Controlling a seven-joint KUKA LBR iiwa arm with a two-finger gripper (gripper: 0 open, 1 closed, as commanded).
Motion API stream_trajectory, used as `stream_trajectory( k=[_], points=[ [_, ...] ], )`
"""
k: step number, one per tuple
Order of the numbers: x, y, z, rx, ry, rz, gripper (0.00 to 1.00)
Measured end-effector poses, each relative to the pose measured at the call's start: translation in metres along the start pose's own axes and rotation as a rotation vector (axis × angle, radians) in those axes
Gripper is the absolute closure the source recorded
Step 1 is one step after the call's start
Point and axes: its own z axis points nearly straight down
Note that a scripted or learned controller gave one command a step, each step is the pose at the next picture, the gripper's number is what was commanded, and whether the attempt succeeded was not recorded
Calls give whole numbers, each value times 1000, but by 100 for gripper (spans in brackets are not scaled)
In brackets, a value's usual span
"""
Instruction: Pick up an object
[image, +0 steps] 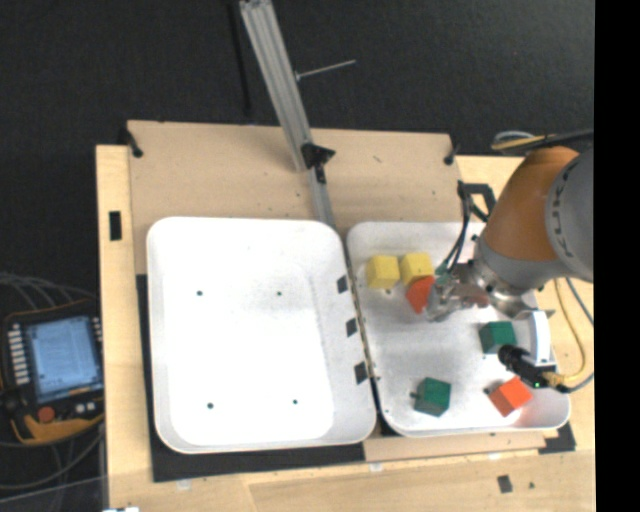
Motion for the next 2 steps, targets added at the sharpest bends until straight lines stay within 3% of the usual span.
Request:
stream_trajectory(
  k=[1, 2],
  points=[
    [4, 6, -62, -3, -1, -13, 100],
    [2, 8, -84, 0, 0, -14, 100]
  ],
)
